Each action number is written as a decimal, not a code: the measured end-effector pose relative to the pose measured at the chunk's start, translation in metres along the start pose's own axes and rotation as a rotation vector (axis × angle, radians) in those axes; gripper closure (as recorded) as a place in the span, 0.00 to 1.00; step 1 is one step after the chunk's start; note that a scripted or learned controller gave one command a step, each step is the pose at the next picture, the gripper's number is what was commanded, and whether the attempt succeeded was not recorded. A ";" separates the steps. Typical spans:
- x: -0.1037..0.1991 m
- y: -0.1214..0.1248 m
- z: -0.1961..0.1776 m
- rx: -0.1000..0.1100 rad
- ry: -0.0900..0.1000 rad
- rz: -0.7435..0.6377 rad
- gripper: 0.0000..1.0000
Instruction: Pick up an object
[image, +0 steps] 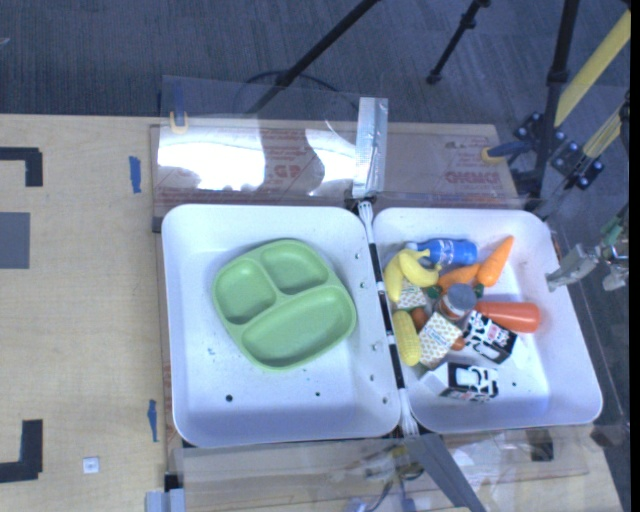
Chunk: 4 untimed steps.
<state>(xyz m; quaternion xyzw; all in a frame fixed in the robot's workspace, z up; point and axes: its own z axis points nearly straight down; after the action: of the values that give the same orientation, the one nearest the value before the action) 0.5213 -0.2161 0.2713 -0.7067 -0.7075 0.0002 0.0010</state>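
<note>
While the pincer (573, 267) is hanging just outside the right bin (572, 372), at the middle of its right rim, we are not seeing anything held in it. It is blurred and small at this angle, so we cannot tell whether it is apart or together.

All pickable objects are sitting inside the right bin, bunched toward its left wall and centre:
- banana (408, 270) lying against the left wall, far half of the right bin
- blue bottle (448, 250) lying on its side near the far wall, touching the banana
- carrot (494, 260) leaning toward the far-right corner of the right bin
- red-orange tube (508, 315) lying across the centre of the right bin
- corn cob (406, 337) running along the left wall, near half of the right bin
- two black-and-white packs, one (490, 338) at the centre and one (470, 380) toward the near wall

We are also seeing a green divided plate (285, 303) resting in the left bin (190, 330), which is butting against the right bin's left edge. Both are sitting on the table (70, 300).
</note>
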 end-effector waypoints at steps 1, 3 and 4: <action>0.007 -0.005 0.122 -0.001 -0.001 -0.200 0.00; 0.001 0.042 0.167 -0.008 0.001 -0.225 1.00; 0.003 0.042 0.167 -0.006 0.004 -0.227 0.00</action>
<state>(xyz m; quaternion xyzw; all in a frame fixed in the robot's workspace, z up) 0.5635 -0.2131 0.1040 -0.6220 -0.7830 -0.0036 0.0003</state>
